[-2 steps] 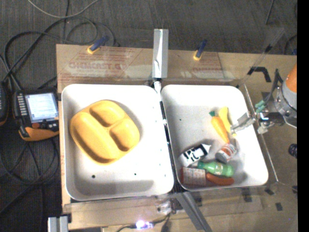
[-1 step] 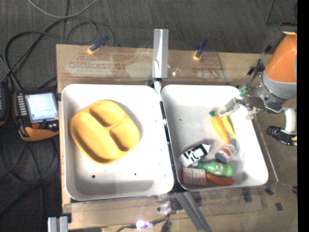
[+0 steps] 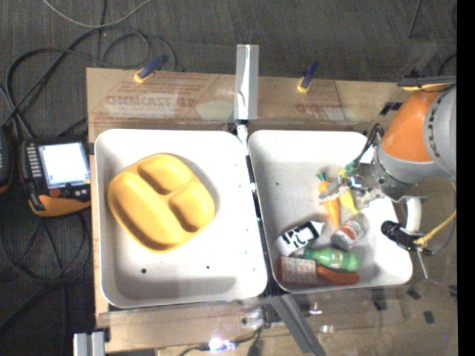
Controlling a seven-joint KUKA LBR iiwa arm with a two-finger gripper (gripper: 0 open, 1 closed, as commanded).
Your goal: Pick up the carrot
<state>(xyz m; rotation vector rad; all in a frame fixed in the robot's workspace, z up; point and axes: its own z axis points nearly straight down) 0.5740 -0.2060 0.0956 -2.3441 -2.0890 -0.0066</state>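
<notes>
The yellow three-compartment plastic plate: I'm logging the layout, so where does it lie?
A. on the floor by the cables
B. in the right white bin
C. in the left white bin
C: the yellow three-compartment plastic plate lies alone on the floor of the left white bin.

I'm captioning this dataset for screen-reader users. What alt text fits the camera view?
A grey and orange robot arm lowers its gripper over a carrot in the right bin, beside a green bottle, a small can and other small items. The left bin holds a yellow divided plate.
</notes>
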